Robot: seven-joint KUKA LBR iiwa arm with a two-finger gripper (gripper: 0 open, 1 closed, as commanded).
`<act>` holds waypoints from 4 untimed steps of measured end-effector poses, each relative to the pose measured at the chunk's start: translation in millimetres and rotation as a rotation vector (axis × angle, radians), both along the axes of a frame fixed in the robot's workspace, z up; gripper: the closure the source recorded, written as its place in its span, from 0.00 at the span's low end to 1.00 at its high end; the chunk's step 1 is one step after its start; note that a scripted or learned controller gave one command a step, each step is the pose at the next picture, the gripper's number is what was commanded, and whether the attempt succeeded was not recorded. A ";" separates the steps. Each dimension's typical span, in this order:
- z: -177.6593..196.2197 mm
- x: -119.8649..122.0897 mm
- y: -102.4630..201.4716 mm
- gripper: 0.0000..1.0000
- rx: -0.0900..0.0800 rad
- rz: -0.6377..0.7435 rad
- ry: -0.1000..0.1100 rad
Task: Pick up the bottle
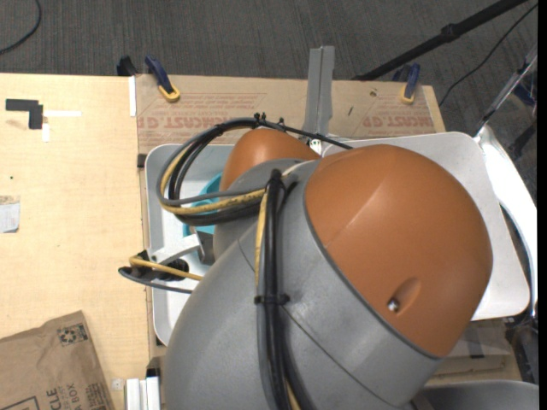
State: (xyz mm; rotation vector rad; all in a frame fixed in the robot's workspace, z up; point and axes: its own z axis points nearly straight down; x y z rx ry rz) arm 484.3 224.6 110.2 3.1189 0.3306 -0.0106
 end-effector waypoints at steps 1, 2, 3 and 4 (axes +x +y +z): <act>-12.4 70.0 -23.7 0.00 0.022 0.013 0.046; 56.3 72.8 -21.1 0.00 0.004 -0.013 -0.005; -3.9 125.4 -35.9 0.00 0.002 0.014 -0.003; 5.4 125.7 -36.7 1.00 0.000 0.015 -0.002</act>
